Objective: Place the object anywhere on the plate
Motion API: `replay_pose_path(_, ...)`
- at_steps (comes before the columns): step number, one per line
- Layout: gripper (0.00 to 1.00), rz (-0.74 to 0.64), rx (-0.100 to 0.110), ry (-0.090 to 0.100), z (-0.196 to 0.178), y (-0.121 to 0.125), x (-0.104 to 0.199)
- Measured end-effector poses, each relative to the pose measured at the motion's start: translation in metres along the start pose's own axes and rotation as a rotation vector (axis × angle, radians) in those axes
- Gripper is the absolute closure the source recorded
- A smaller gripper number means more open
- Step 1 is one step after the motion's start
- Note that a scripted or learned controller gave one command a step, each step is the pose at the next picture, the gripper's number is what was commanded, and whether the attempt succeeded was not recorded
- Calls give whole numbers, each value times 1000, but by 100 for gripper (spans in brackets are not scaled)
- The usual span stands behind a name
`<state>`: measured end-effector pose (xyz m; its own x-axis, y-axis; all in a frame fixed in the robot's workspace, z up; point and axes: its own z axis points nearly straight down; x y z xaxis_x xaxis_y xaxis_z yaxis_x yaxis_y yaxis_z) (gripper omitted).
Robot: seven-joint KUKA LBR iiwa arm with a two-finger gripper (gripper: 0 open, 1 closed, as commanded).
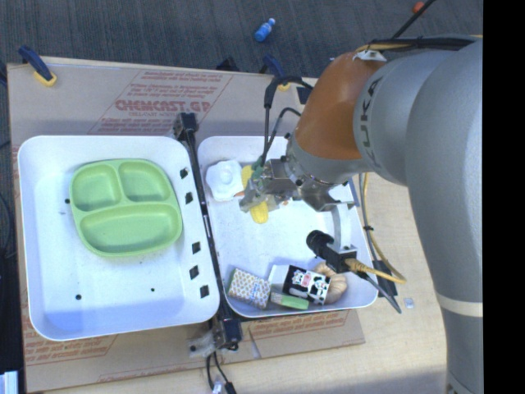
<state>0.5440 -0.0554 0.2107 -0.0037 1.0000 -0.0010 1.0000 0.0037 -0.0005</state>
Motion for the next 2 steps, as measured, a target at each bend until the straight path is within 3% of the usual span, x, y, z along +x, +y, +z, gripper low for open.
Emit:
replay_pose_path(1,100,-1,4,1,17,-68,31)
replay_pose_path(2,100,0,-3,-1,-35,-12,-31)
